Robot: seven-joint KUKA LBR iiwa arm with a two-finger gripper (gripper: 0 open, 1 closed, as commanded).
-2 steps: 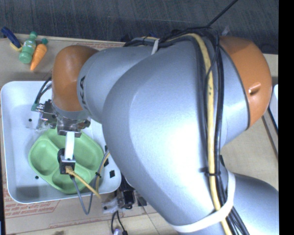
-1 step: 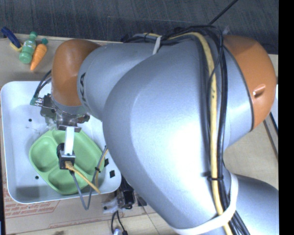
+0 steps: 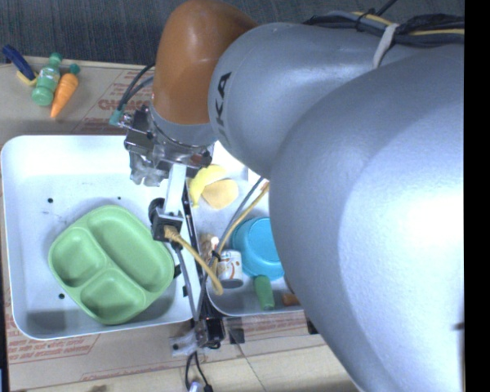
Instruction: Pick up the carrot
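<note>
I am looking down on a robotics lab bench, not a home kitchen: a big grey industrial arm [image 3: 351,178] with an orange band [image 3: 192,60] and loose cabling fills the right side. Two shallow white bins [image 3: 24,219] sit side by side on a cardboard-covered bench [image 3: 106,84] over dark carpet. The contents are toys: a green divided plate [image 3: 110,261] in the left bin, and a plastic carrot [image 3: 64,92] at the bench's far left corner.
</note>
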